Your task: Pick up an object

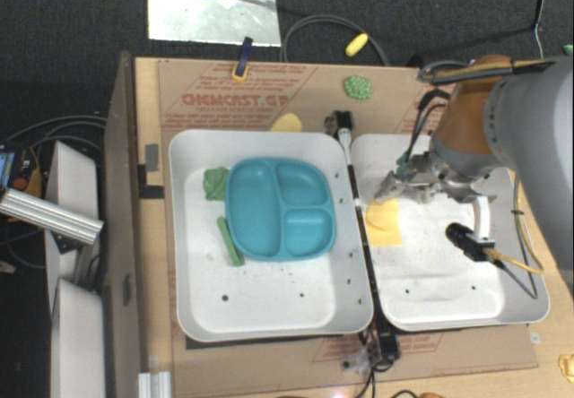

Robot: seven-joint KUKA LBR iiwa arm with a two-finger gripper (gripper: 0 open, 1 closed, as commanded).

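Faintly, "CHEMCAST GP" on brown board (235, 100), hand (392, 186) above yellow piece (385, 219), grip state unreadable

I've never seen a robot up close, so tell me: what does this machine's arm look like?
The arm is a thick, rounded grey tube with an orange band above the wrist. Thin dark cables loop along its top. At its end sits a small metallic hand with dark wiring around it.
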